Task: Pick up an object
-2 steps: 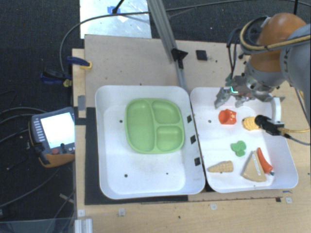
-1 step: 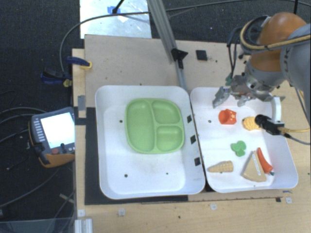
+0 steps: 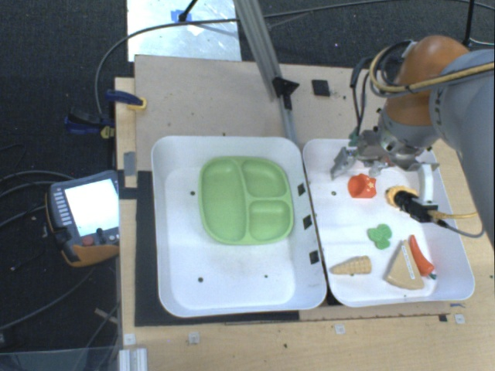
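My gripper (image 3: 360,168) hangs over the far part of the right bin (image 3: 456,284), its fingers spread open. A small red object (image 3: 361,185) lies on the bin floor right beside the fingertips, on the near side, not gripped. Further toward the front of the same bin lie a small green piece (image 3: 379,236), a tan ice-cream cone (image 3: 351,266) and a beige wedge (image 3: 403,270) with a red strip (image 3: 421,256) along its right side.
The left bin (image 3: 174,284) holds a green divided plate (image 3: 246,199). A grey pole (image 3: 259,37) slants over the bench behind the bins. The arm (image 3: 456,107) reaches in over the right bin's far right corner.
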Controlling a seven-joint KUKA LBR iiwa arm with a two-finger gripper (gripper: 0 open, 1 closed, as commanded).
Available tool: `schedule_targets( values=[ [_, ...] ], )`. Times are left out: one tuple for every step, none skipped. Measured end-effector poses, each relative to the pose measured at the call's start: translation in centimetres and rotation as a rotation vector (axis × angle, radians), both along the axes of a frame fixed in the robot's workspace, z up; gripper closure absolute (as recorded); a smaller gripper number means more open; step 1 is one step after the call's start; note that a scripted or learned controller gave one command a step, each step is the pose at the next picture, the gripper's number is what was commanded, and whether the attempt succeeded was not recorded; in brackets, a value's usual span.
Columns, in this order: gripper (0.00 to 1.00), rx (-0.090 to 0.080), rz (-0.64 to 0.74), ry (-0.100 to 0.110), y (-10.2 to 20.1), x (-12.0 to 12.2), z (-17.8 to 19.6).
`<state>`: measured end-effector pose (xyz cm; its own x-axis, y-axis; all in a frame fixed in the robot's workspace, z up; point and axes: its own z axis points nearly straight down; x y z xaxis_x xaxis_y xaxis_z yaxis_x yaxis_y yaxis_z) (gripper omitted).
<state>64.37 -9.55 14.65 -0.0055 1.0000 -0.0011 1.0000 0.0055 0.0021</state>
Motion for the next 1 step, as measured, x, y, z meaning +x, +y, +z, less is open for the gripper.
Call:
schedule_targets(
  values=[
    [0.00,-0.001,-0.003,-0.006,-0.82,-0.29,-4.48]
  ],
)
